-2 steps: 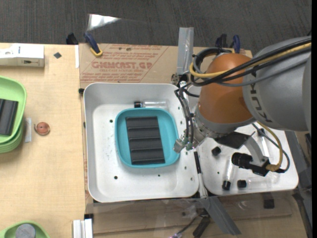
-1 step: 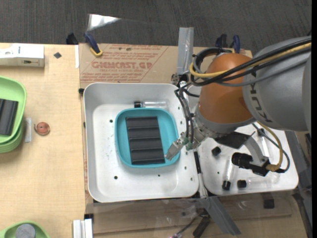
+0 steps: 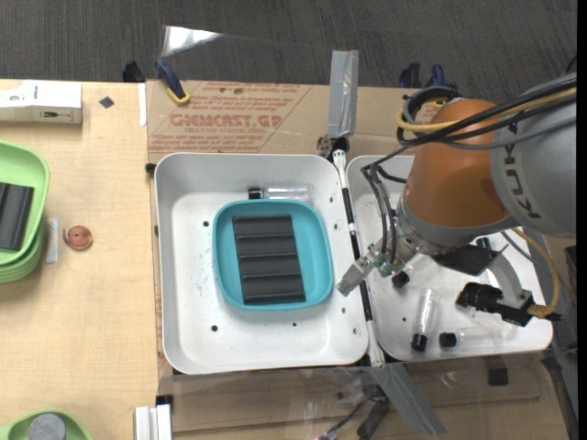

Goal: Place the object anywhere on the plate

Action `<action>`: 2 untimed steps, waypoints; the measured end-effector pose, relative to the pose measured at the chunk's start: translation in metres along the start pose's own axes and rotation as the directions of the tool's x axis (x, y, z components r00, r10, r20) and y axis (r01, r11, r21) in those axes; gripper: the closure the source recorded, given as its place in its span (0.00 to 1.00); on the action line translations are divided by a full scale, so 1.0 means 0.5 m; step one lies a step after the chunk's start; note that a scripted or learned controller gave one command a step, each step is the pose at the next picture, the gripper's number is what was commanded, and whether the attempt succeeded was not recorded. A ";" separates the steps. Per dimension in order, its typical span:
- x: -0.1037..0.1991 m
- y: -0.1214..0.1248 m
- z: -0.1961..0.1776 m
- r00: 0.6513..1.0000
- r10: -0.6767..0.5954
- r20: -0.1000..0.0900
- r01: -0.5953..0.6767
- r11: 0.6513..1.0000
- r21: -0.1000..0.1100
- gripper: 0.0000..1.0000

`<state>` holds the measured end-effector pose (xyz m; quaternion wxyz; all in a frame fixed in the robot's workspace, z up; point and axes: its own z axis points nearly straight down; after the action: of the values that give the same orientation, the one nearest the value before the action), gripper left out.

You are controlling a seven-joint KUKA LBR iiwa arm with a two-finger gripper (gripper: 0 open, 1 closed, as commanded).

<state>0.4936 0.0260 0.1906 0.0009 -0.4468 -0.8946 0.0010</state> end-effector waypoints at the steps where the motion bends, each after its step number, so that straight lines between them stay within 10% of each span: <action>1: 0.028 0.126 0.001 1.000 -0.014 0.001 0.014 1.000 0.000 0.00; 2: 0.026 0.125 -0.016 1.000 -0.013 0.001 0.013 1.000 0.002 1.00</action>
<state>0.5359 0.0739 0.1983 0.0008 -0.4410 -0.8975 0.0021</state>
